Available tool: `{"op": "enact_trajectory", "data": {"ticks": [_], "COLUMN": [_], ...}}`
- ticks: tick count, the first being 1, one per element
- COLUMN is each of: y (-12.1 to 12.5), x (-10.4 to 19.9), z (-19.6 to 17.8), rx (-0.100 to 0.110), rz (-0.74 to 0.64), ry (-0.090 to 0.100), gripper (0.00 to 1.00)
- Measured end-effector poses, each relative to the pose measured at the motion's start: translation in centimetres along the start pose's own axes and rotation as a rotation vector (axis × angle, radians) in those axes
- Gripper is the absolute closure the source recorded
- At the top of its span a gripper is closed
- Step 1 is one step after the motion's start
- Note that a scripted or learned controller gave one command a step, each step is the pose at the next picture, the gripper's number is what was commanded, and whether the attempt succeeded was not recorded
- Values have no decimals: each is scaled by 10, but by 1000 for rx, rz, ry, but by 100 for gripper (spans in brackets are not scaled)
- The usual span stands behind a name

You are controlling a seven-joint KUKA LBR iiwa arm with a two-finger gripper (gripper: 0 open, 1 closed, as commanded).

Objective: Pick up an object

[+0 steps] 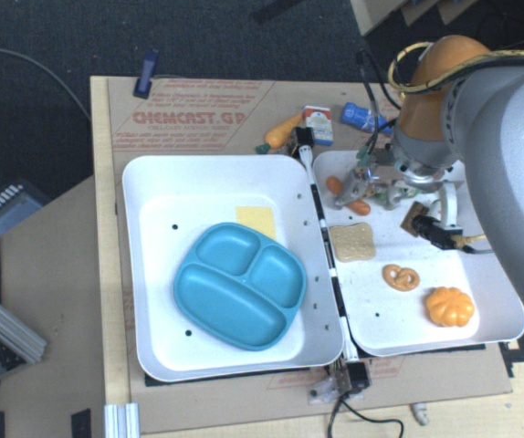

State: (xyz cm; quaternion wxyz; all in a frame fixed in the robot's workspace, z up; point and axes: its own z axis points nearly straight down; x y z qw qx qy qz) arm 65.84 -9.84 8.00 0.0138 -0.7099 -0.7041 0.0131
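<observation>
Dark carpet all round, brown board [198,117] on top of it, white bins side by side on that. The arm [490,144] comes in from the right and bends down over the far corner of the right bin [516,319], wrist roughly upright with the orange band [445,62] above it and the claw [364,190] low near the bin floor. Honestly can't tell if the claw is wide or narrow, too much metal clutter there, and I see nothing clearly held in it. Likeliest targets imo are the orange bits, one [335,186] just left of the claw in the view and one [360,207] just on its camera side; the bread slice [351,242] is a bit further out the same way; the pretzel [401,276] and the pumpkin thing [450,307] are well beyond that.

What could go wrong: those bits look small and rounded, so closing slightly off centre could squirt one sideways; the claw sits close to the bin wall, so it might bump the rim or pin a piece against it instead of grabbing it; with the pieces so near each other it could nudge both and get neither. The blue plate [239,286] and yellow slice [256,218] in the left bin [134,245] are well off to the claw's left, no trouble there.
</observation>
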Motion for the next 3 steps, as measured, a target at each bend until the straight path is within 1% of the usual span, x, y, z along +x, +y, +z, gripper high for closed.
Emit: {"op": "enact_trajectory", "data": {"ticks": [2,3], "y": [0,0], "x": [1,0], "z": [0,0], "rx": [0,0], "rz": [0,-1], "ry": [-2,0], "gripper": [0,0]}}
